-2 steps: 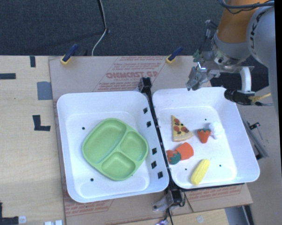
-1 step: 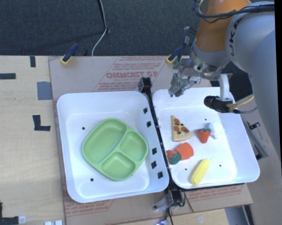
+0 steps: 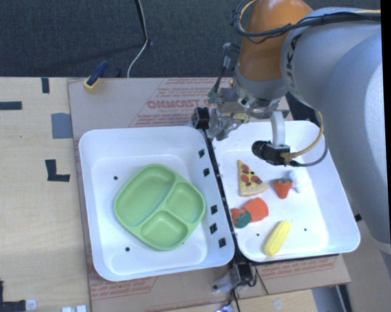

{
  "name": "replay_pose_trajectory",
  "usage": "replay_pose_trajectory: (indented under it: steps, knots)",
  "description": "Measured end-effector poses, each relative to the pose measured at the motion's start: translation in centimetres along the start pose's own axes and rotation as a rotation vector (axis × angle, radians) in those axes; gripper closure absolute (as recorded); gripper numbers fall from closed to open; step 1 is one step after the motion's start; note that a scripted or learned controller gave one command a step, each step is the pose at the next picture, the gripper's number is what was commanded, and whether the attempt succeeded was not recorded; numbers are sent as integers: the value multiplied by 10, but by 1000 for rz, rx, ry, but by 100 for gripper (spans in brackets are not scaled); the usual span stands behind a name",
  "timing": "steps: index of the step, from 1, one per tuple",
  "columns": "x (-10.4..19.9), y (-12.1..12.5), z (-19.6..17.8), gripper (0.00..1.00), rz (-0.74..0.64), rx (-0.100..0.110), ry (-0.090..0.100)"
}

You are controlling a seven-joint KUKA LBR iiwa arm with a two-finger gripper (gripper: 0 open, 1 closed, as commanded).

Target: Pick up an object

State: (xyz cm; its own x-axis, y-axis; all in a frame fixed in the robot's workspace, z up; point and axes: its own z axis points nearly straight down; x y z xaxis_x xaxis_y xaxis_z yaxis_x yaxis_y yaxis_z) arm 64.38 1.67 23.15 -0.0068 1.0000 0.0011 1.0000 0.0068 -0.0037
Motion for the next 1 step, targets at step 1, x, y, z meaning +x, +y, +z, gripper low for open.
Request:
replay_pose_trajectory:
  steps: [1]
  knots:
    - [54,-7,-5,100,0,-1,1]
